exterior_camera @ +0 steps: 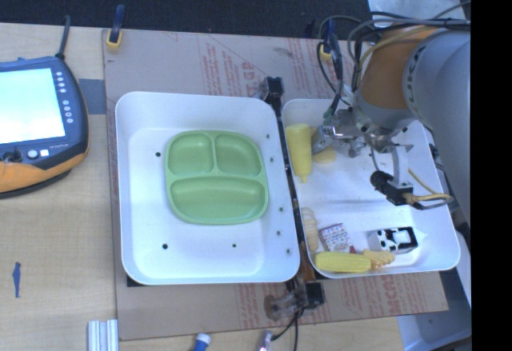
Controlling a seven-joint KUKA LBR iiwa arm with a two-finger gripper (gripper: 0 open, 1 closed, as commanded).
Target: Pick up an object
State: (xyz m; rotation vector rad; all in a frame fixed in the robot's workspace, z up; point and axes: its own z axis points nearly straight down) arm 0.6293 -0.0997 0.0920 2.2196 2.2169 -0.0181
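The right bin (428, 261) holds several small items. A tall yellow piece (299, 149) lies along its left wall. A corn cob (344, 263) rests at the front, with a pink and white packet (334, 236) behind it and a black and white toy (396, 239) to its right. My gripper (334, 138) hangs low over the back left of this bin, just right of the yellow piece. A small yellow item (324, 156) lies directly beneath it. The wrist and cables hide the fingertips.
The left bin (136, 245) carries a green divided plate (216, 177). A handheld tablet (36, 121) lies on the bench at far left. A thin tan item (309, 225) sits by the right bin's left wall. The arm's grey and orange body (400, 77) covers the right bin's back right.
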